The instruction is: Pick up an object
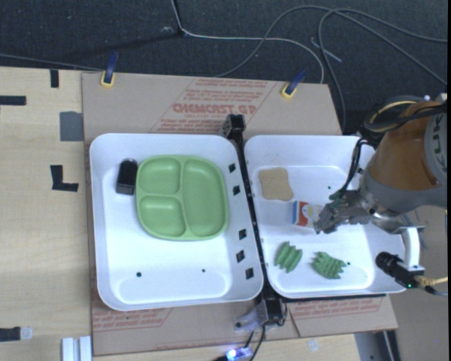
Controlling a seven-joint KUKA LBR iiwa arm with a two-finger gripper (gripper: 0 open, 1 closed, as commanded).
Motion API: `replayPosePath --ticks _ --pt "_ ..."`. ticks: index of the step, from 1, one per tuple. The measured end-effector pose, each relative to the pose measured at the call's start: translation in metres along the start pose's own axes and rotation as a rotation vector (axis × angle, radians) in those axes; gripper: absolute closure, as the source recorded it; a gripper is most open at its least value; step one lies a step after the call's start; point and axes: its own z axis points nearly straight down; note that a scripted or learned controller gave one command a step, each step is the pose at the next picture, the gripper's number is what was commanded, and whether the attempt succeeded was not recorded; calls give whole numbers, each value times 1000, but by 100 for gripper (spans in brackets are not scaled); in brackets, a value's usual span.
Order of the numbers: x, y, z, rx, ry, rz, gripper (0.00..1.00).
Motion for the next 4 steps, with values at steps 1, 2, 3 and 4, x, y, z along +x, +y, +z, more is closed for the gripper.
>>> replayPosePath --ticks 1,2,3,4 --pt "-5 -5 -45 0 0 -1 100" --pt "-1 -4 -88 -2 0 -3 100" --pt "60 11 -79 4 2 -7 100" --pt "112 18 -67 5 1 -6 100"
